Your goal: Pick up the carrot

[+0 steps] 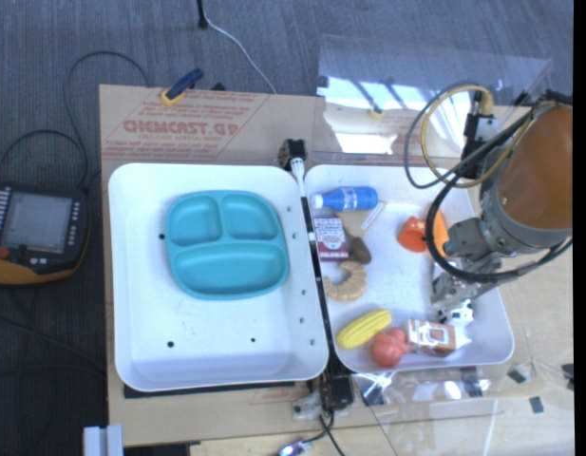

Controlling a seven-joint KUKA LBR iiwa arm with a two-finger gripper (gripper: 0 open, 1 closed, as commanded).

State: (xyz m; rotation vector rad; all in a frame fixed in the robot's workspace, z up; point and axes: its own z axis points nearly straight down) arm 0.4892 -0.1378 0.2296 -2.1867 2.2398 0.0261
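Tool point(454, 304) nr right bin point(497, 345) edge

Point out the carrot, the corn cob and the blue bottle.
carrot point(418, 233), camera view, on its visible orange body.
corn cob point(363, 328), camera view, middle of the cob.
blue bottle point(350, 199), camera view, middle of its body.

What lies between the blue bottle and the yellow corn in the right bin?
In the camera view, a red-brown packet and a beige pastry ring lie between the blue bottle and yellow corn.
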